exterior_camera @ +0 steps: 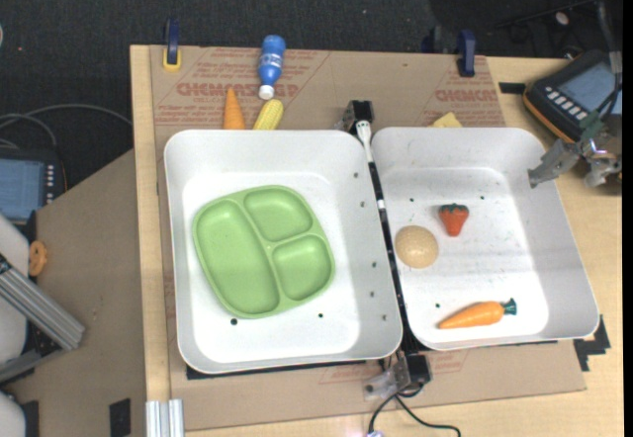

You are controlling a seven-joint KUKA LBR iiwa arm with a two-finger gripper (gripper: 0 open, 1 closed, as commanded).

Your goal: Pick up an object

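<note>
Gripper (547,168) at right bin's (554,227) edge (opening unclear), touching no object.

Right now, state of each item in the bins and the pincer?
green divided plate: flat in the left bin, compartments bare
strawberry: loose in the right bin
tan ball: loose, near the bin divider
carrot: lying flat near the front wall
pincer: over the right bin's rim, holding nothing
</note>
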